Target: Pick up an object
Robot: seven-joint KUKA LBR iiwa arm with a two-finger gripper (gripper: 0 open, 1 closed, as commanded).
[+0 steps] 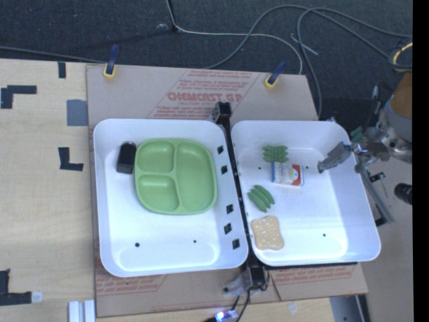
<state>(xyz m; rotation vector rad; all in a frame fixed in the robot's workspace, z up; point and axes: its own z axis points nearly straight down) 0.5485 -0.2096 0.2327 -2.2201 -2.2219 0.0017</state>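
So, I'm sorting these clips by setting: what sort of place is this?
Probably a robotics lab bench set up for picking trials: two white bins on clamped cardboard, toy items such as a green divided plate, and loose cables behind the gripper.

green plate [176,177], white bins [114,200], tan cracker [267,233]

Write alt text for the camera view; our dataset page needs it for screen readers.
The gripper hovers at the right bin's far right edge, above two green pea pods, a small carton and a cracker. The left bin holds a green divided plate and a black block.
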